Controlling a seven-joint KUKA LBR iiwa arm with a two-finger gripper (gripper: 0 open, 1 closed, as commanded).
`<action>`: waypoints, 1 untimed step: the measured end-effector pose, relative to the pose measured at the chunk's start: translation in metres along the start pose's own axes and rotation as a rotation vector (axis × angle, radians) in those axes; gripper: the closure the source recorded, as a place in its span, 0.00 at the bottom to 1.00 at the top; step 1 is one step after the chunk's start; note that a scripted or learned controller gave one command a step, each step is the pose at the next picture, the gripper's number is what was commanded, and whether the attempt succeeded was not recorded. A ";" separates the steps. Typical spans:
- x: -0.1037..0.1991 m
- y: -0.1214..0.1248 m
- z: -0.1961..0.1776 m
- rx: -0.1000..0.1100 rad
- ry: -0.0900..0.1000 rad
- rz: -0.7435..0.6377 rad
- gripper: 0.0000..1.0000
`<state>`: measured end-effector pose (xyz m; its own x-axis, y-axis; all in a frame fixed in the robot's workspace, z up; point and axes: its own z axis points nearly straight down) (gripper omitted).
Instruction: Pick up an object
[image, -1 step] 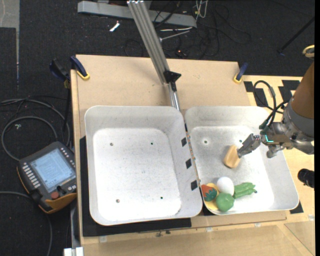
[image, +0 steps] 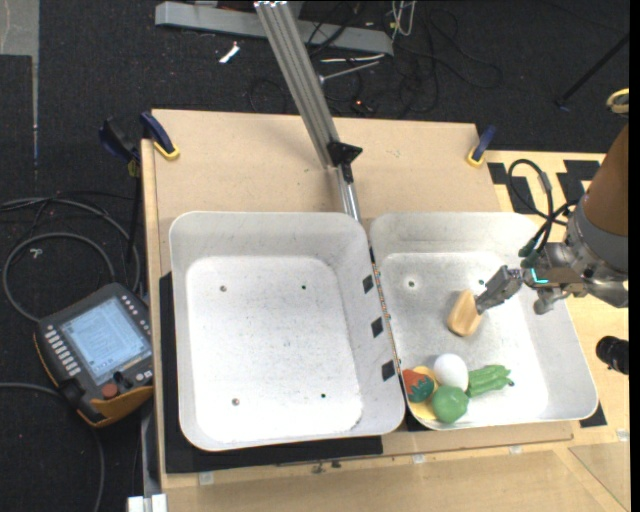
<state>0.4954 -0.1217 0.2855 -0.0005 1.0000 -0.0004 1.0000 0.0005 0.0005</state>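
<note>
Gripper (image: 492, 293) low in our right bin (image: 560, 345), fingertips touching the tan block (image: 463, 315), jaw state we cannot tell, arm (image: 605, 225) cut off at the edge, toys clustered by the near rim.

Both bins are white with fine dark speckling: the left bin (image: 270, 320) and the right bin (image: 560, 370). Inside the right bin, a tan yellow block (image: 463, 316) lies nearest its middle; toward its near left corner cluster a white egg-shaped ball (image: 450, 370), a green round piece (image: 450, 403), a green leafy piece (image: 488, 380) and an orange-red piece (image: 418, 381).
</note>
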 end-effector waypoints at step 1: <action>-0.006 0.008 0.052 0.005 0.001 0.002 0.00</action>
<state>0.5030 -0.1281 0.2331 0.0015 1.0000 0.0004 1.0000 -0.0015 -0.0048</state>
